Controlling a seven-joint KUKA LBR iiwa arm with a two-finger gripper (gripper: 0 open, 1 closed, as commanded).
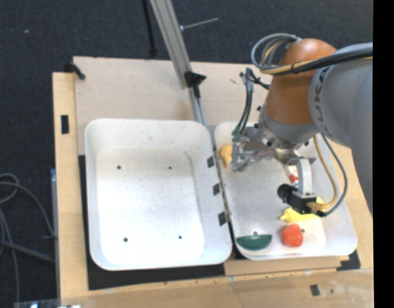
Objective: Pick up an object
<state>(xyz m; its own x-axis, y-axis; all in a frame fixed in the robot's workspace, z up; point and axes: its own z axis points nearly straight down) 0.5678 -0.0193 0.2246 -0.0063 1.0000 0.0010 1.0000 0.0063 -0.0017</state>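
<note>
My gripper point(240, 161) hangs over the far left corner of the right bin point(261, 191), under the grey and orange wrist. A small yellow object point(225, 153) lies right beside it, against the bin's left wall, partly hidden by the gripper. I cannot tell whether they touch. Along the bin's near edge lie a dark green object point(255, 240), a red-orange object point(292, 236) and a small yellow piece point(289, 216).
The left bin point(152, 191) stands next to the right one, their walls meeting in the middle. A slanted metal rail point(174, 40) rises from behind the bins. Cables lie on the dark floor at the left.
</note>
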